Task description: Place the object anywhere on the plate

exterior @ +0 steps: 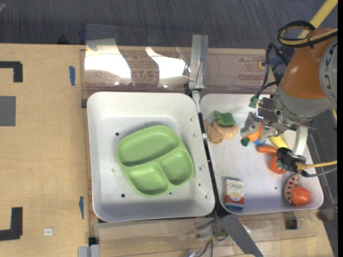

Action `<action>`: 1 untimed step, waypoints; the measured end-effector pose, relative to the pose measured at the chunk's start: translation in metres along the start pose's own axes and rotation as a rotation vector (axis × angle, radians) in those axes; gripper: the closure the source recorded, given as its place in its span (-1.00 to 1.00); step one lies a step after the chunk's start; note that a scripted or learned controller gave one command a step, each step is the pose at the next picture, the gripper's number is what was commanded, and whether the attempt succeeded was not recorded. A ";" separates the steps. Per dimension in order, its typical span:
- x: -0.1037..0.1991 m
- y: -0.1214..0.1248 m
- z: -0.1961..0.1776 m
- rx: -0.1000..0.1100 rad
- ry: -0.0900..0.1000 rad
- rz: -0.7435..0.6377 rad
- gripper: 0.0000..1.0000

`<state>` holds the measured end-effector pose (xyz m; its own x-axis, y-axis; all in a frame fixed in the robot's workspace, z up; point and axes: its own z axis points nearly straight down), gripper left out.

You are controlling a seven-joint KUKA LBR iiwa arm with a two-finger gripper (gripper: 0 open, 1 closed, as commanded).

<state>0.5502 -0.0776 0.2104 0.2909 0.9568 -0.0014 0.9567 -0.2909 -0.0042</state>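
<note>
End effector [273, 138] low over toy clutter right of green plate [155, 160]; grip state cannot tell. Risk: crowded orange pieces [268, 149], likely snagging neighbours or missing.

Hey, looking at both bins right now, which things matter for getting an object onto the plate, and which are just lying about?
Part of the job:
green plate, in the left bin
gripper, over the toys in the right bin

Lying about:
green and tan toy
small carton
orange slice-shaped toy
</note>
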 end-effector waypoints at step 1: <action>0.101 -0.031 0.010 0.002 0.003 0.026 1.00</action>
<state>0.5496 0.0277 0.2005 0.3161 0.9487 0.0017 0.9487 -0.3160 -0.0066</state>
